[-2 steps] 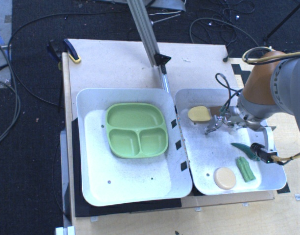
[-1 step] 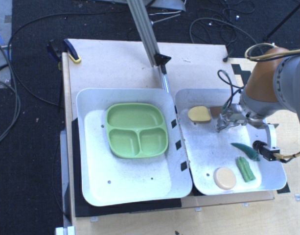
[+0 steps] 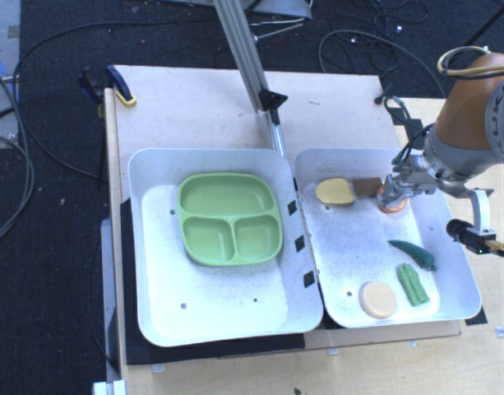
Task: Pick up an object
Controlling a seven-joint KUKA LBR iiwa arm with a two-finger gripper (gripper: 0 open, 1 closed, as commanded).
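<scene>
- Camera view: two white bins side by side. Left bin [image 3: 153, 303] carries a green tray [image 3: 231, 218] with three compartments, lying flat near its middle; nothing in the compartments.
- Right bin [image 3: 334, 303] carries the loose items, spread well apart, so each could be approached singly: yellow piece [image 3: 335, 192] at the far left, brown block [image 3: 367, 188] just beside it, dark green pepper [image 3: 413, 253] mid-right, light green piece [image 3: 413, 285] near it, tan disc [image 3: 377, 299] at the near edge.
- Arm reaches in from the right; gripper [image 3: 393, 194] is low over the far part of the right bin, directly above an orange round object [image 3: 392, 206], beside the brown block.
- Judgement: orange object is the likely target, given the gripper's position over it.
- Gripper state: cannot tell; the wrist hides it. Cannot tell whether the orange object is gripped or only under the tool.
- Risk: the brown block sits close and may be nudged.
</scene>
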